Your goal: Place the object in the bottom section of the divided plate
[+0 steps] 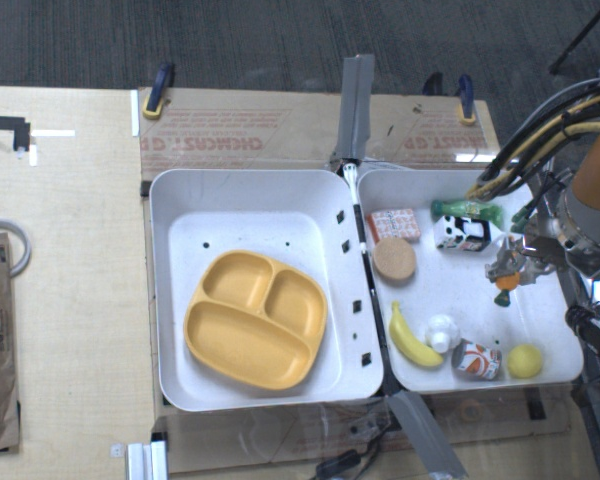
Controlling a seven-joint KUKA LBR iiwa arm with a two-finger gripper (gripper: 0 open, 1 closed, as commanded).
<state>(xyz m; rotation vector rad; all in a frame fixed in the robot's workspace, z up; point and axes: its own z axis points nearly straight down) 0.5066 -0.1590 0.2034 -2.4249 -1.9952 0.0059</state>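
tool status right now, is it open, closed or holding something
Tool: over the right bin, near a small orange object. Whether it is open, closed or holding that object cannot be told.

The robot arm point(590, 183) is grey with an orange band. Thick black and yellow cables point(540, 133) curve along it in a bunch. Its tool point(510, 268) is small, shiny metal with an orange bit.

You see a yellow-orange divided plate point(257, 318) in the white left bin point(175, 208), and to its right a yellow banana point(412, 339), a yellow lemon point(525, 361), a tan round cookie point(394, 260), a black-and-white cow toy point(463, 233) and a green packet point(467, 209).
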